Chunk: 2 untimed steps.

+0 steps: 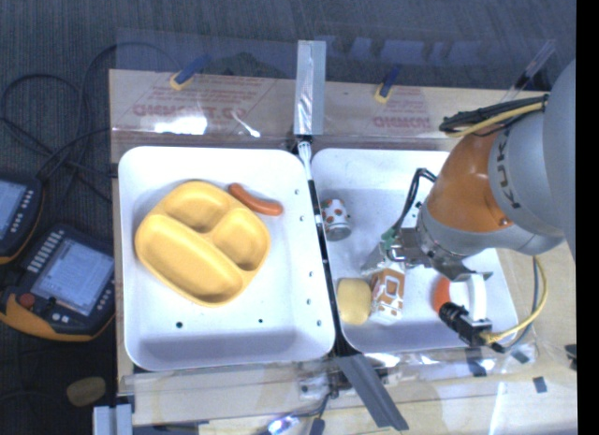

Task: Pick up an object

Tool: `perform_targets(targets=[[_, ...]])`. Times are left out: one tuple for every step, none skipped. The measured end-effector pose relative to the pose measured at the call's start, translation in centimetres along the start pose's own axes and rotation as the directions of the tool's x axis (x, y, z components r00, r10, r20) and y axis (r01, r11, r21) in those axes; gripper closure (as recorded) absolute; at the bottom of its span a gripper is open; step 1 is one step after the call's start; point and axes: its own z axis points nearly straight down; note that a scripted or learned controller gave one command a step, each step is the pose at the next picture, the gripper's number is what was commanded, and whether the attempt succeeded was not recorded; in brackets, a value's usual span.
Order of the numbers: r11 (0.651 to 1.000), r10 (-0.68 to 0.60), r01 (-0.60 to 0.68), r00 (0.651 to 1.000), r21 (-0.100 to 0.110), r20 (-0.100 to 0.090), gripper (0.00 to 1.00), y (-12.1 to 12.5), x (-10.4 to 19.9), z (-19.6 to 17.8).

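My gripper (397, 244) hangs low over the middle of the right bin (370, 195), under the orange wrist band. Just below it lies a small orange and white carton (387, 294), close to the gripper or touching it; I cannot tell which. A pale yellow round piece (352, 300) rests against the carton's left side by the bin's front left corner. A small brown and white can (334, 218) lies near the bin's left wall, apart from the gripper. An orange-red thing (442, 291) sits to the carton's right, partly hidden by the wrist.
The left bin (150, 330) holds a large yellow divided plate (201, 239) and an orange sausage (255, 199) at its far edge. The arm covers the right bin's right half. Handheld controllers and cables lie on the floor at the left.
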Motion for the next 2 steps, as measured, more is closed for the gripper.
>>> perform_targets(targets=[[1.000,-0.005,0.005,1.000,0.020,-0.003,1.00,-3.4,8.5,-8.3],[1.000,-0.001,0.001,1.000,0.018,-0.001,1.00,-3.3,4.0,-12.1]])
